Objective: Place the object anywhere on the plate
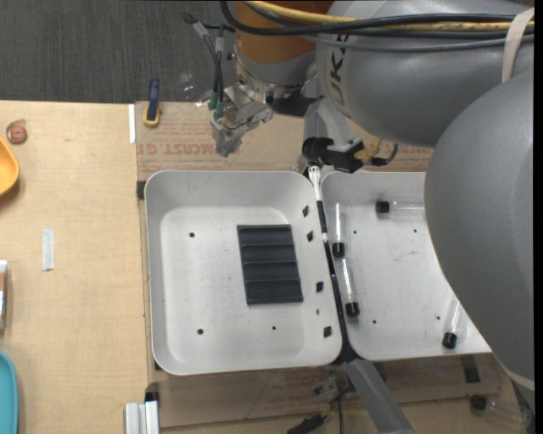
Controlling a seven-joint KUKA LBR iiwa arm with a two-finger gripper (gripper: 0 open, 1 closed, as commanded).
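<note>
Black ridged block [270, 264] lies alone in left bin [170, 280], gripper [229, 140] above.

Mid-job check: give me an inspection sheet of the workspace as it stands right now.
Surface: wooden bench bearing a left bin and a right bin on cardboard.
Job's things: black ridged plate flat in the left bin; clear capped tubes in the right bin, one near the back, two along the divider, one at the front.
Clutter: blue clamp, small round disc, orange dish, clear strip.
Grippers: tool above the cardboard behind the left bin, away from the plate.
Cables: yellow and black cables over the arm.
Surroundings: dark floor behind the bench.
</note>
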